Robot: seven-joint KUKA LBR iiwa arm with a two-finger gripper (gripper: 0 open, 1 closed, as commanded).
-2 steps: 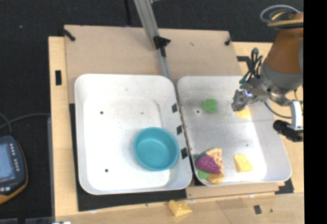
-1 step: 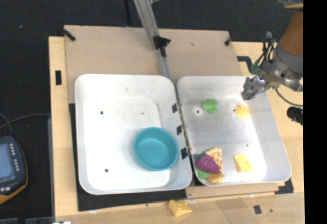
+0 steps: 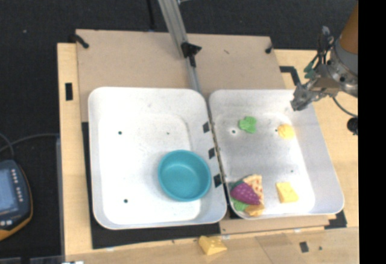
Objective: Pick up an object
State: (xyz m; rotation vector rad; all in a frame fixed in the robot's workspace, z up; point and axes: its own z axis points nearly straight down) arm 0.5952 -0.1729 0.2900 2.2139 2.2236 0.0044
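Observation:
The right bin (image 3: 313,154) holds a green leafy toy (image 3: 247,125), a small yellow piece (image 3: 286,131), a yellow cheese wedge (image 3: 286,192), and a purple grape bunch (image 3: 245,193) lying against a pizza slice (image 3: 254,184) at its front left corner. A teal bowl (image 3: 184,175) sits in the left bin (image 3: 120,154). My gripper (image 3: 300,102) hangs over the right bin's back right corner, above and to the right of the small yellow piece. Nothing shows between its fingers.
A slanted metal pole (image 3: 175,22) rises behind the bins where they meet. Another yellow wedge (image 3: 211,245) lies on the bench in front of the bins. A handheld controller (image 3: 12,196) rests at the far left.

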